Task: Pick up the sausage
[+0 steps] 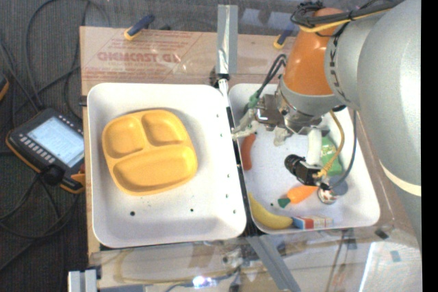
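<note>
A grey robot arm with an orange band enters from 3 o'clock over a pale wooden counter on dark ribbed carpet strewn with black and white cables. Two shallow white plastic bins sit side by side. The left bin carries a yellow three-compartment plastic plate at its centre. The right bin holds the clutter: a yellow banana at 6 o'clock, an orange toy carrot just above it, a green item toward 3 o'clock. The reddish-brown sausage lies upright along the bin's 9 o'clock wall, near the divide between bins. The claw hangs at the sausage's upper end; whether its fingers are apart or together cannot be told. A handheld control pendant with a lit screen rests on the carpet at 9 o'clock.
</note>
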